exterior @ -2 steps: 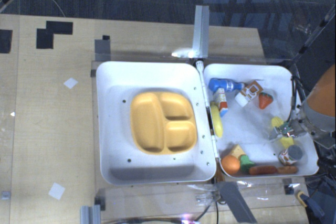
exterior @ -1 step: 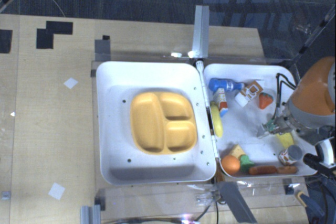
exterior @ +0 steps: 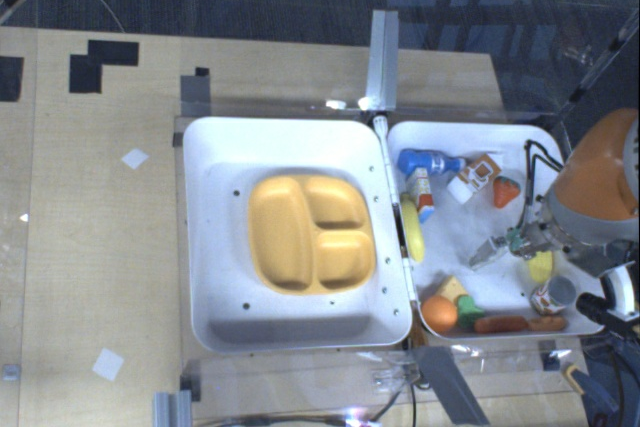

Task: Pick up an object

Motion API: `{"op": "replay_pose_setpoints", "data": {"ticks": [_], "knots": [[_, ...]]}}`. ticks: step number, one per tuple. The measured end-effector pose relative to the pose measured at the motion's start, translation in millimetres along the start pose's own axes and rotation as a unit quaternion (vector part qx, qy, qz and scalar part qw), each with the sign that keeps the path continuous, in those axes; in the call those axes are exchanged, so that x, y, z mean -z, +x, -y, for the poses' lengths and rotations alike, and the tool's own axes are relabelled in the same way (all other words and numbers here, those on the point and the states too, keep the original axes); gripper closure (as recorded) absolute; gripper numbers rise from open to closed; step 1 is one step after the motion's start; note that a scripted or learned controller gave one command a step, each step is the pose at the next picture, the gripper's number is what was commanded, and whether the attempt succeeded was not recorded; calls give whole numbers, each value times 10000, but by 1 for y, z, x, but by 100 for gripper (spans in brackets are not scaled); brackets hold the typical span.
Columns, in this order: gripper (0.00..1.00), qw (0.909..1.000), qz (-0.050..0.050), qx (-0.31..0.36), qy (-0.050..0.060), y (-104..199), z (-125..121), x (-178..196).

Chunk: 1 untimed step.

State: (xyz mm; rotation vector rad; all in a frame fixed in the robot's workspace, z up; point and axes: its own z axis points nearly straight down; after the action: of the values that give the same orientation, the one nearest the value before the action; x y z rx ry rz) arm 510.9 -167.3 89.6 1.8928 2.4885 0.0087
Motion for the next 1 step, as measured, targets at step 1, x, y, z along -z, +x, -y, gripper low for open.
{"op": "replay_pose_setpoints", "data": {"ticks": [1], "knots": [[0,9948,-130,-1011,59,-26,-23,6]]}}
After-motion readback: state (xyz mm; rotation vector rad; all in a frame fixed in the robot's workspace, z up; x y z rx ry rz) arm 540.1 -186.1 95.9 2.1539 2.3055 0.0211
